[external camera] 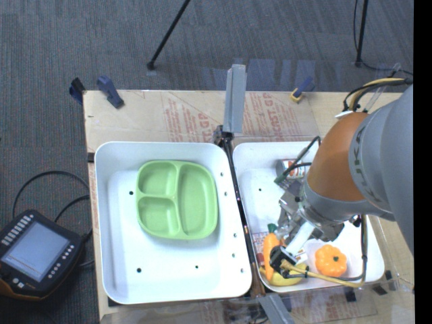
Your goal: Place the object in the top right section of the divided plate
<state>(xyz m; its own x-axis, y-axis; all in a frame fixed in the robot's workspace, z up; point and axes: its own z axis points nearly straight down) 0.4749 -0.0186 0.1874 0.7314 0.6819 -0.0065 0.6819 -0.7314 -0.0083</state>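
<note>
A green divided plate [178,199] lies in the left white bin [115,248], with two small sections on its left and one long section on its right. My gripper [283,238] is down in the front of the right bin [253,160], just above an orange, carrot-like piece [270,247] and a yellow banana-shaped piece [287,280]. An orange pumpkin-shaped toy [331,260] sits just to the right of the gripper. The wrist hides whatever is directly under the gripper.
A small red and white item [288,165] lies at the back of the right bin, partly behind the arm. The ridge where the two bins meet [237,201] runs between gripper and plate. A teach pendant [37,252] lies on the floor left of the bench.
</note>
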